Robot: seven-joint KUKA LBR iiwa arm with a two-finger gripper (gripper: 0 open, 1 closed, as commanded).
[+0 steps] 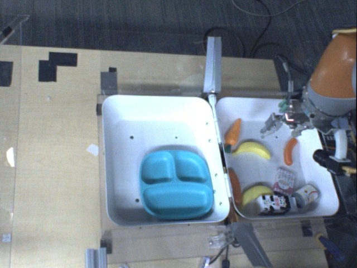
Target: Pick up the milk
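Note:
The milk (273, 204) is a small carton with black and white patches. It lies on its side at the front edge of the right bin (329, 205), beside a yellow banana (254, 192). My gripper (283, 126) hangs over the back part of the right bin, well behind the milk. Its fingers are spread open with nothing between them. The grey arm with its orange band (334, 66) comes in from the right.
The right bin also holds an orange carrot (233, 132), a second banana (252, 148), two reddish sausages (289, 151) (235, 184), a pink packet (284, 178) and a small can (307, 195). A blue divided tray (175, 184) lies in the left bin (122, 149).

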